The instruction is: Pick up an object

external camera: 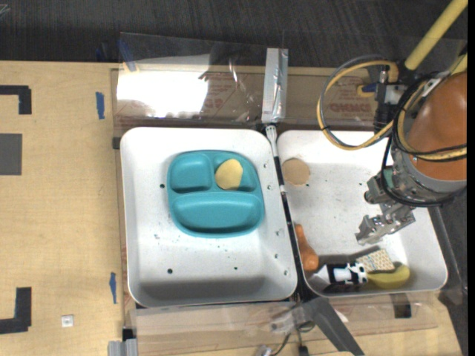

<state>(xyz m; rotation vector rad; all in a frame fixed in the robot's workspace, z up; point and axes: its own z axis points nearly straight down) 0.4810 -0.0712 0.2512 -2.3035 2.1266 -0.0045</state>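
Your likeliest targets lie bunched in the near corner of the right bin (pixel 438 269): a yellow banana (pixel 391 277), a pale checked block (pixel 377 260) touching it, and a small black-and-white toy (pixel 345 274) just beside them, with an orange carrot (pixel 306 252) against the bin's left wall. A round tan disc (pixel 296 171) sits well apart at the far left corner. The gripper (pixel 380 227) hangs above the bare floor near the cluster, clamped on nothing; whether its fingers stand apart or together you cannot tell from this angle.

Watch the crowding. Because the banana, block and toy touch or nearly touch, a descent there could land a finger on top of one piece, or nudge the pile into the corner instead of straddling anything. The bin's rim is close, so a reach for the banana risks striking the wall. The left bin (pixel 141 199) holds a teal divided tray (pixel 215 210) with a yellow lemon (pixel 228 173) in its upper right compartment, an easier, isolated pick but far from the arm.
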